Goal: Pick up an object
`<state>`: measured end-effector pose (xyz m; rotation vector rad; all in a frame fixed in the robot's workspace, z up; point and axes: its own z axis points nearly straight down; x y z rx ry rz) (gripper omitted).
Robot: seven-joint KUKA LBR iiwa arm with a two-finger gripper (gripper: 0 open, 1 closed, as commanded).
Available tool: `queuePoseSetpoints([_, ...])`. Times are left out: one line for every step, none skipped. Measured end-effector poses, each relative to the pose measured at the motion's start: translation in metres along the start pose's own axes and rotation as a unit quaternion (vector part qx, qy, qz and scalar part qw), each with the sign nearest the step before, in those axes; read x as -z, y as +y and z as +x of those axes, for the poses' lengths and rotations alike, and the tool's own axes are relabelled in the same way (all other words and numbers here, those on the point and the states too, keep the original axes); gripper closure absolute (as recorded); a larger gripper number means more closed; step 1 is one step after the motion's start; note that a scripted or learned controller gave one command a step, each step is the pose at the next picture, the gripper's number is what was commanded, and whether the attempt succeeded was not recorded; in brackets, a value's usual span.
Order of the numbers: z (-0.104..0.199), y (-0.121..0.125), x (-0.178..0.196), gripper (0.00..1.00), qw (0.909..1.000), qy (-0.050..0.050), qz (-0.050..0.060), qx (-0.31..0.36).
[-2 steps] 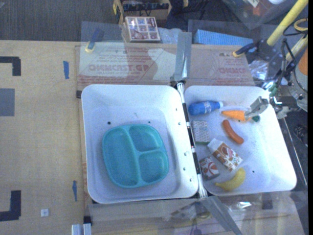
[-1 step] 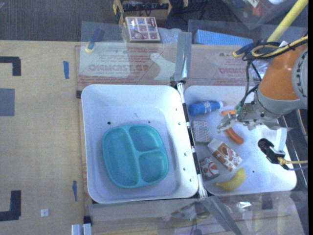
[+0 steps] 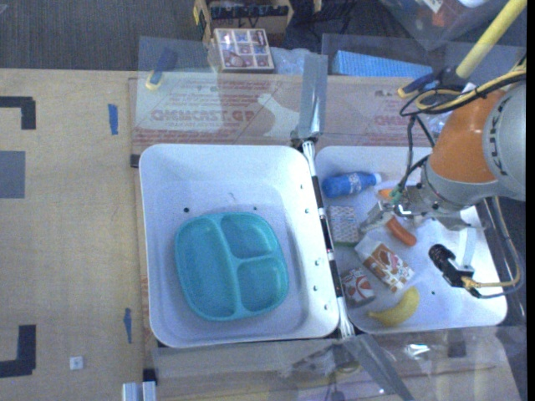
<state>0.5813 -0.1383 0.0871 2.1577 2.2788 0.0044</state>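
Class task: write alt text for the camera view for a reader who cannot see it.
A grey and orange robot arm reaches into the right bin, its gripper above a carrot among a blue bottle, cartons and a banana. The left bin holds a teal divided tray.

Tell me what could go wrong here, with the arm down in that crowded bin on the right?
The gripper sits low in the right bin, right by the orange carrot-like piece and the blue bottle.

1. The things lie close together, so it may nudge the small box or grab two at once.
2. The round bottle could roll away if bumped.
3. The cables trailing off the arm hang over the bin and might snag.
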Motion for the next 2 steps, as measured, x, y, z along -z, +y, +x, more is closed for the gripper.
queuePoseSetpoints([0.0, 0.002, 0.012, 1.0, 1.0, 0.0, -0.003, -0.001])
queuePoseSetpoints([0.087, 0.03, 0.115, 1.0, 0.9973, 0.0, 0.002, -0.074])
